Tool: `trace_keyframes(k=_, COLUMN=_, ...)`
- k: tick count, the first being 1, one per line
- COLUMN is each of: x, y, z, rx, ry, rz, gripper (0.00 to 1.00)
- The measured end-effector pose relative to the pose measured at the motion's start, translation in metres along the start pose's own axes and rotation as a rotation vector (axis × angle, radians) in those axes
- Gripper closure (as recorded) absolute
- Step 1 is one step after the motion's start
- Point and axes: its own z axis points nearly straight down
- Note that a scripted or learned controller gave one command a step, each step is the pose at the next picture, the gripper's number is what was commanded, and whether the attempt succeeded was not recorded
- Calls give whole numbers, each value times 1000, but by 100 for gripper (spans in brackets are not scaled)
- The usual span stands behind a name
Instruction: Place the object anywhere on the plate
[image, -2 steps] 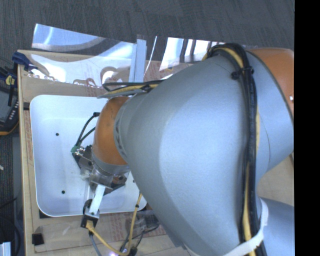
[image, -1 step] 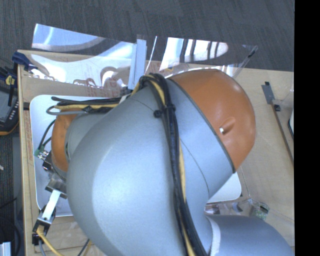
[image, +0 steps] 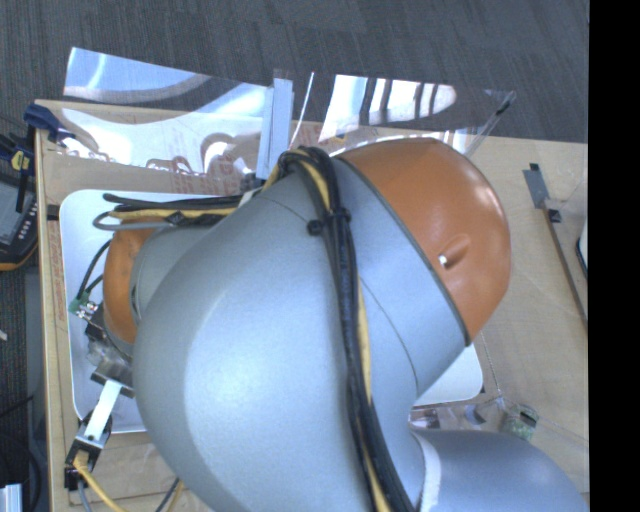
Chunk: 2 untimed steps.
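My grey arm (image: 290, 340), with its orange joint cover (image: 430, 220), sits close under the camera and hides most of both bins and whatever lies in them. Its wrist, with an orange band (image: 118, 285), reaches over the left bin (image: 68, 300). The gripper (image: 100, 350) is at the left edge of that bin, mostly covered by the arm and cables.
A strip of the left bin's white floor and rim runs down the left side. A corner of the right bin (image: 470, 385) peeks out below the orange joint. Clear plastic walls (image: 200, 90) stand behind the bins. Bare bench (image: 540, 300) lies to the right.
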Motion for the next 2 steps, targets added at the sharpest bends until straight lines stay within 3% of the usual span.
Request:
trace_keyframes(k=1, x=6, y=75, z=-2, rx=1, ry=6, rz=92, gripper=0)
trace_keyframes(k=2, x=46, y=138, z=-50, rx=0, ry=3, rz=39, gripper=0)
